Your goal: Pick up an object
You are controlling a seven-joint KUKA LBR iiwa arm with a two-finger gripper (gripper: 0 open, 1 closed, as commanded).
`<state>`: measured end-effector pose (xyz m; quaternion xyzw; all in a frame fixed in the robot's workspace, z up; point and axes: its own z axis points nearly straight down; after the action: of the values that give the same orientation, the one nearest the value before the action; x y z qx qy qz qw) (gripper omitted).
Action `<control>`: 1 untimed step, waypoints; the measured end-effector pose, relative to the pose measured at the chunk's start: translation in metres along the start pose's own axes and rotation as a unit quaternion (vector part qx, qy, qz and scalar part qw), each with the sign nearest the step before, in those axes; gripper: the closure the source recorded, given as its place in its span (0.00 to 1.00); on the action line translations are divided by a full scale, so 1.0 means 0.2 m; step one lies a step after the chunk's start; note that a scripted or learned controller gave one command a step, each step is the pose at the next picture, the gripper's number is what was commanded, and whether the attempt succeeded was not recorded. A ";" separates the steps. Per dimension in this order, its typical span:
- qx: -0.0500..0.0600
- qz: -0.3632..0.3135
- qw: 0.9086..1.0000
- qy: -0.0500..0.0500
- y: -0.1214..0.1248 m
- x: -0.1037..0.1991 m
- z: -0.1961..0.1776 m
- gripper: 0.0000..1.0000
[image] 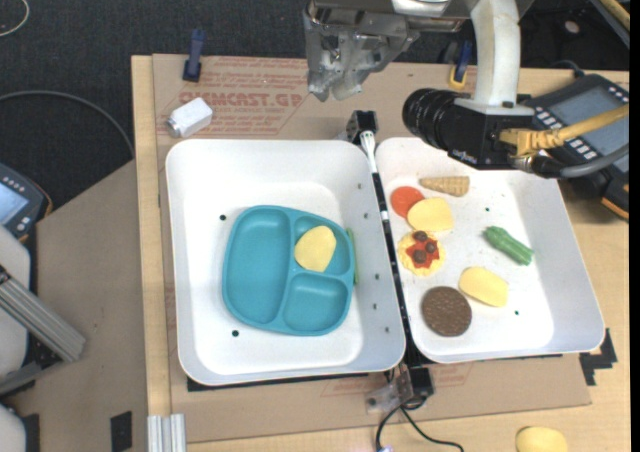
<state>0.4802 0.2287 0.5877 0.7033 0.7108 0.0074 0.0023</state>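
My gripper (335,75) hangs high above the back edge of the bench, behind the seam between the two bins, with nothing visibly between its fingers. In the left bin (200,190) a teal divided plate (270,275) carries a yellow piece (316,248). The right bin (560,270) holds toy food: a tan cone (444,185), a red-orange disc (405,200), a yellow slice (431,216), a small pizza with dark toppings (422,251), a green pickle (508,245), a yellow lemon-like piece (484,286) and a brown cookie (446,310).
A black clip (363,124) sits at the back of the seam between the bins. A white block (190,117) and a blue clamp (194,55) lie on the cardboard at the back left. A yellow object (541,439) rests off the bench at the front right.
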 end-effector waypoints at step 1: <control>-0.002 0.000 1.000 0.001 0.00 0.00 -0.05 1.00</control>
<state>0.4805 0.2292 0.5982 0.7030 0.7112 0.0089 0.0029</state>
